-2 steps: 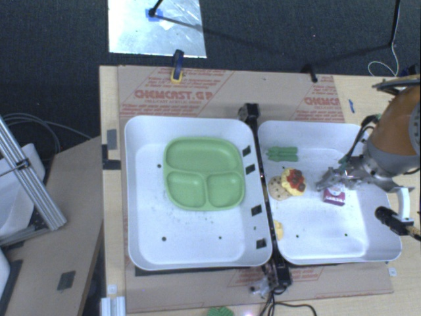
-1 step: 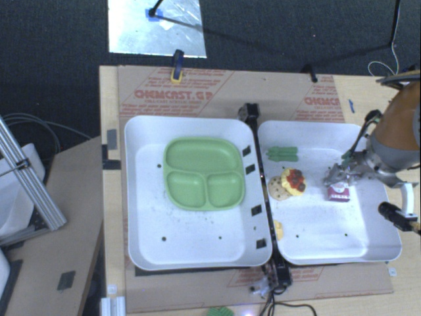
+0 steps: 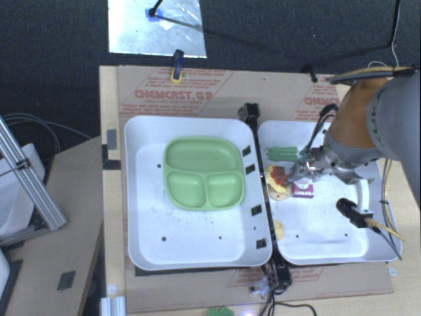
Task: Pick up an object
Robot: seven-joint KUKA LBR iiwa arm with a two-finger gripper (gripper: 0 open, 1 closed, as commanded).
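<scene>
Green stick (image 3: 283, 153), red piece (image 3: 277, 175), purple packet (image 3: 303, 190) crowding end effector (image 3: 305, 167), grip unclear

Dark carpet (image 3: 52, 45) all around, shiny metal sheet (image 3: 131, 25) lying up top, pale side table (image 3: 74, 199) at left, aluminium rail (image 3: 33, 183) across it.

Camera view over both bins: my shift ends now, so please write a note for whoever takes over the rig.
Gripper: low in the right white bin, just above a small purple-and-white packet; whether it holds anything cannot be told.
Nearby: long green piece, red-and-yellow clutter, small yellow bit by the bin's left wall.
Left white bin: green divided plastic plate.
Done: nothing visibly lifted.
Left: grasp and raise one object.
</scene>
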